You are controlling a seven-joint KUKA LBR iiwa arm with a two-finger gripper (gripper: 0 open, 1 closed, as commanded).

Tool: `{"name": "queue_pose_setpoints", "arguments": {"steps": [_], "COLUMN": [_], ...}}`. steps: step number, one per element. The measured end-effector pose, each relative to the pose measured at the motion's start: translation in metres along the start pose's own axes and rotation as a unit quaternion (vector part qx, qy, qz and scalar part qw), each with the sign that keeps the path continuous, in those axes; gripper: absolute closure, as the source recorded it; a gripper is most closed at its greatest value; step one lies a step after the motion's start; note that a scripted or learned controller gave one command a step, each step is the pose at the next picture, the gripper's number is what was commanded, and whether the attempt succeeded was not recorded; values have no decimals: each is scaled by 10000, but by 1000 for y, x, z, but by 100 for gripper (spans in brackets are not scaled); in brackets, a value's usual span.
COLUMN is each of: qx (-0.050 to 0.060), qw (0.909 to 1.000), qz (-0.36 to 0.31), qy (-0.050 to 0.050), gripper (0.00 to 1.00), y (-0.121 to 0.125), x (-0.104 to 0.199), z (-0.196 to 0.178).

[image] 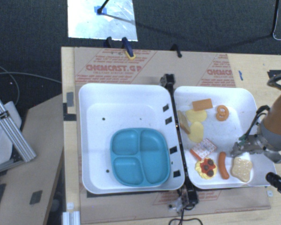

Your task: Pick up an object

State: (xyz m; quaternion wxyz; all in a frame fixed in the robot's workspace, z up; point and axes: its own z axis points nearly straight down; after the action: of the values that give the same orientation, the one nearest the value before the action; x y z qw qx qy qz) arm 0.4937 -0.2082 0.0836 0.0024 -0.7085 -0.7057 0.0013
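- Nearest to the camera, the right bin (251,100) holds small toy foods of smooth plastic, and its front rim lies at the low edge of the table (107,62)
- At the front right corner of this bin lies a pale slice of bread (241,168), flat with a rounded top; just to its left is a red sausage (223,165), long and thin
- Left of the sausage are a yellow piece with red and dark spots (205,168) and a small white and red packet (204,148)
- Farther back lie two pale yellow rounded pieces (195,123), an orange block (202,104) and an orange ring (222,112)
- From the right the grey arm reaches in, and the end effector (246,146) is just above the bread; I cannot tell if it is released or clenched
- On the left, the left bin (126,97) is white and shallow with rounded corners, and it holds a blue plate (140,156) with three compartments
- Brown cardboard with red print covers the table under both bins
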Motion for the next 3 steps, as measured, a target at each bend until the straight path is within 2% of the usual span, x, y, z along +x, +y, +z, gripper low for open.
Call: {"name": "queue_pose_setpoints", "arguments": {"steps": [1, 3], "qx": [-42, -45], "qw": [10000, 10000], "qz": [-24, -17], "qy": [-10, -8], "gripper": [100, 100], "y": [-6, -6], "x": [2, 2], "z": [-1, -1]}}
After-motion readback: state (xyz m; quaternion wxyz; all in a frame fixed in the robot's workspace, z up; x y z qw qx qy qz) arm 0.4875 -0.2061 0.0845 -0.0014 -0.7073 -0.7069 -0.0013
